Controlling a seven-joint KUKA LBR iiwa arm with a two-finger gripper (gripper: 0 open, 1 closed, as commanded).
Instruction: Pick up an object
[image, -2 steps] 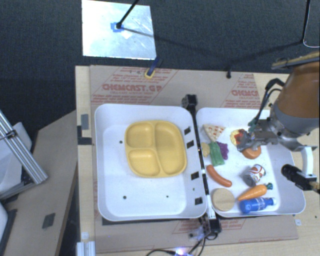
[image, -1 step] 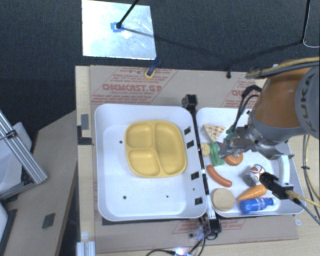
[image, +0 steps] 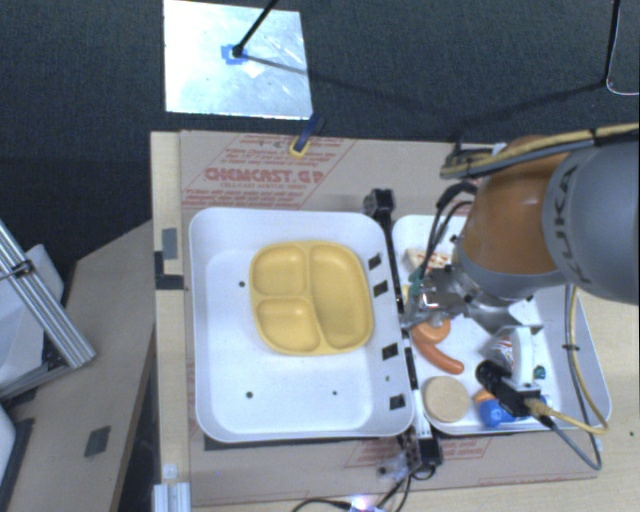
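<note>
Gripper (image: 428, 300) low over crowded right bin (image: 590, 372), finger state impossible to tell, risk of glancing off orange sausage (image: 440, 348) and lifting nothing.

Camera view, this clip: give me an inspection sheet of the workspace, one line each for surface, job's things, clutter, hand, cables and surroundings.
Surface: bench bearing two white bins side by side, the left bin and the right bin, on a board printed in red.
Job's things: in the right bin, an orange sausage-shaped toy, a tan disc and a small blue object by its near edge.
Clutter: a yellow three-compartment plate in the left bin.
Hand: low over the right bin near the divider; finger state not readable, nothing seen held.
Cables: black wires along the arm; a yellow cable looping past the right bin.
Surroundings: dark floor, a shiny square sheet behind the bench, aluminium framing on the left.
</note>
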